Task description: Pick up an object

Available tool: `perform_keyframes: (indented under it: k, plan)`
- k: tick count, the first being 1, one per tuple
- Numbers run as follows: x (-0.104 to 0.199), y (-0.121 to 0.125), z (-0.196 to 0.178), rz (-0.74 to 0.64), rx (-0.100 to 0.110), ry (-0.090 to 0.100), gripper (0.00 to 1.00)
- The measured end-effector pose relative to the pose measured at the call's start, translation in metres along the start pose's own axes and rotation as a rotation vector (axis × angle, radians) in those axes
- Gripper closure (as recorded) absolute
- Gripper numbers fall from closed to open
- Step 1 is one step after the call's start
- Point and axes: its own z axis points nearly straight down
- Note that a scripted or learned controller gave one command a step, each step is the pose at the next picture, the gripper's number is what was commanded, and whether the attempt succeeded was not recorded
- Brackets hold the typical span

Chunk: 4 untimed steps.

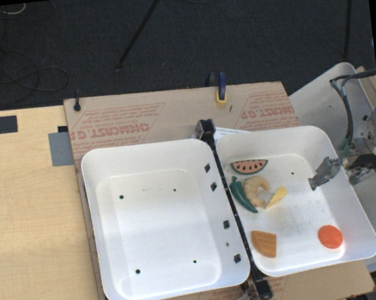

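Gripper (324, 172) hovers at the right bin's (341, 154) right wall, grip state unclear; orange disc (331, 237) sits near that bin's front-right corner, open floor around.

white bins (104, 183), orange disc (330, 236) — green pepper (242, 198), tan cracker (265, 243)

Bins: two side by side on a cardboard sheet (170, 117); the left bin (102, 224) and the right bin (350, 228) touch along a middle seam.
Watermelon slice (250, 166): in the right bin, toward the back, near the seam.
Pepper (242, 197): just in front of the slice, closest to the seam.
Pastry (256, 187): right beside the pepper, touching it.
Banana piece (275, 197): against the pastry's right side.
Cracker (265, 243): front of the right bin, near the seam.
Round fruit (330, 236): front right, well apart from the cracker.
Gripper (321, 174): over the right bin's right side, behind the round fruit.
Clamp (220, 88): on the cardboard's back edge.
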Motion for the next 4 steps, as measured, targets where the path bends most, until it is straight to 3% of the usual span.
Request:
perform_keyframes:
  k: [1, 2, 3, 4]
  plan:
    - [0.034, 0.042, 0.155, -0.003, 0.012, 0.005, 0.00]
    - [0.068, 0.073, 0.198, -0.002, 0.001, 0.001, 0.00]
    - [0.055, 0.037, 0.198, 0.002, 0.006, 0.001, 0.00]
    - [0.068, 0.101, 0.198, -0.003, -0.003, 0.001, 0.00]
